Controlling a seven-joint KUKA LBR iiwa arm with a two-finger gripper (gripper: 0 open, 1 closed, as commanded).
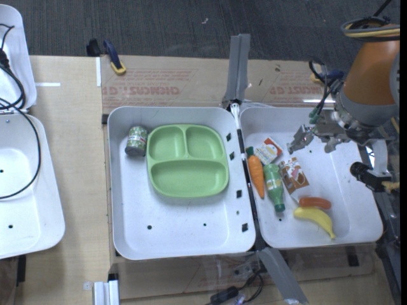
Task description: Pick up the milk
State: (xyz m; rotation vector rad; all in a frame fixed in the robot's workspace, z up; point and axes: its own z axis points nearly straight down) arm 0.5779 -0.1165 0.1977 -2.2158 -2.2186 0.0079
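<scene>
the jaws (316, 140) hover with fingers spread, grasping nothing, over the right bin (356, 230) near its 12 o'clock rim. the milk (269, 150) lies at 9 o'clock of them, just beside a carrot (255, 175) and green bottle (275, 187). a green plate (187, 161) sits in the left bin (178, 234).

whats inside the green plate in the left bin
All three compartments of the green plate show bare, nothing in them. A small can lies beside it on the bin floor. What is under the plate is covered.

Matt green plastic plate (187, 159) sits in a smooth white plastic bin (127, 224) on brown cardboard (172, 81).
</scene>
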